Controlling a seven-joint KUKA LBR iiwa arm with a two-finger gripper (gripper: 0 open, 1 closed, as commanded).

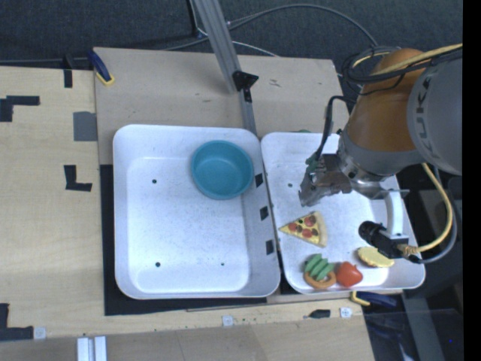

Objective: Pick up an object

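Note:
My gripper [310, 193] hangs over the middle of the right bin [289, 155], its dark fingers pointing down and left. Just below the fingertips lies a toy pizza slice [307, 229], apart from them. Nothing shows between the fingers. Near the bin's front edge sit a green and orange toy vegetable [319, 271], a red tomato-like piece [348, 274] and a yellow piece [373, 258]. A blue bowl [221, 169] rests at the back of the left bin [161, 273].
A grey metal pole [225, 47] slants down to the divide between the bins. The front of the left bin is bare white floor. Dark cloth lies beyond the bench's far edge.

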